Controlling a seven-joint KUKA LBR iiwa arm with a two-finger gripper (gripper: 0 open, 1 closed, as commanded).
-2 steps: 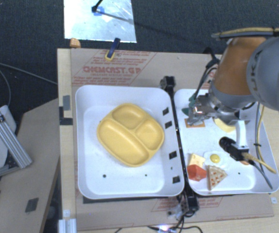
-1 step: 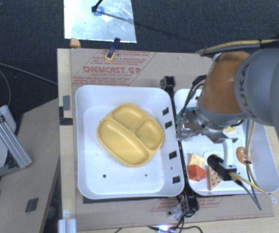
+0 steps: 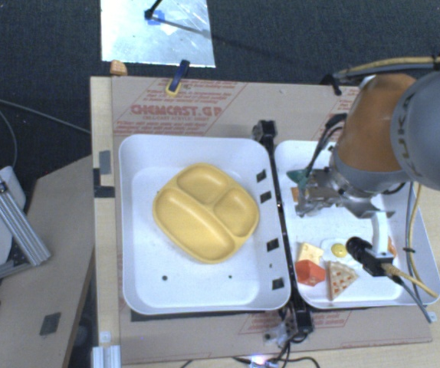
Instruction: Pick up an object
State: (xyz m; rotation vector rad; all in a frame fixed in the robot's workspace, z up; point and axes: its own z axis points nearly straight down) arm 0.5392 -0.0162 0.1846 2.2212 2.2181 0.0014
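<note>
My gripper (image 3: pixel 307 201) hangs low over the upper left part of the right bin (image 3: pixel 427 271), below the grey arm with its orange band. A small green piece (image 3: pixel 297 178) lies just beside it, toward the bin's far left corner. Nearer the front of this bin lie a yellow cheese wedge (image 3: pixel 310 252), a red piece (image 3: pixel 309 273), a pizza slice (image 3: pixel 340 279) and a fried egg (image 3: pixel 333 248). I see nothing between the gripper and these toys.
The left bin (image 3: pixel 139 205) holds a yellow divided plate (image 3: pixel 205 211). A black divider (image 3: pixel 276 205) with clips runs between the bins. The arm covers the right bin's far right part. A blue and yellow tool (image 3: pixel 178 77) lies on the cardboard behind.
</note>
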